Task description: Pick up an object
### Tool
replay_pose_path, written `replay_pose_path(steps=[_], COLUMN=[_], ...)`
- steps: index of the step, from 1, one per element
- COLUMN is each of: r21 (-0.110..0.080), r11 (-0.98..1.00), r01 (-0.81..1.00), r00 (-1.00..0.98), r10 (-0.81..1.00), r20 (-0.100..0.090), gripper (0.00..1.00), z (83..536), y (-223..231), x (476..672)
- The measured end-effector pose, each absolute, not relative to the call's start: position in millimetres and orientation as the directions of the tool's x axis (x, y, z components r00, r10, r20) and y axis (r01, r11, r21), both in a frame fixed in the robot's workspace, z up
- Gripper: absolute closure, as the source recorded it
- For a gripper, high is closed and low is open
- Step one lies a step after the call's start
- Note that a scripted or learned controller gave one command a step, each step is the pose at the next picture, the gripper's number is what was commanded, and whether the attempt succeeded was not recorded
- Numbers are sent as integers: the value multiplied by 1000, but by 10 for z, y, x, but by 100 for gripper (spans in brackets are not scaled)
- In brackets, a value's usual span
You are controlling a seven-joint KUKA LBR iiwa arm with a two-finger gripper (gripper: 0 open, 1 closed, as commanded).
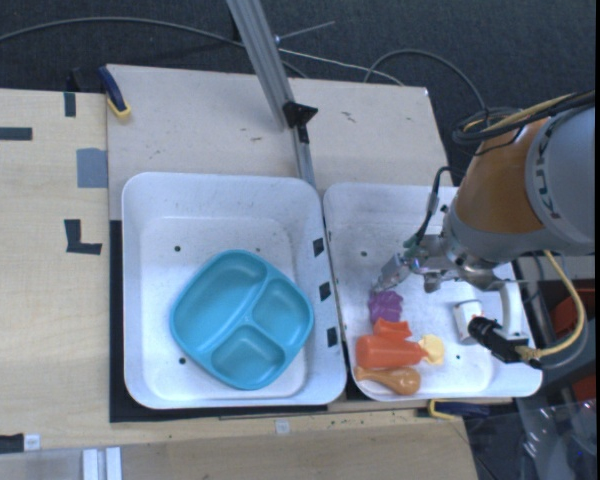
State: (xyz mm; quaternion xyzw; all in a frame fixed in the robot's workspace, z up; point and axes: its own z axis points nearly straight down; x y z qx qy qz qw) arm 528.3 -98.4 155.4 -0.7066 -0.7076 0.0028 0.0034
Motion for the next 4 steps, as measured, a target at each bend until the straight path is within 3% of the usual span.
replay_pose_path(steps=[1,2,4], r21=[-8,-5,4], r11=[1,3,2], r01=[1000,1000,1000], r00=[-1,-3,-2], r10=[1000,1000,1000], r20=[1,2,-1], gripper=[0,100,100], z=[913,1041,2111], y=[-1001,-991,-937], x=[5259,5270,5372])
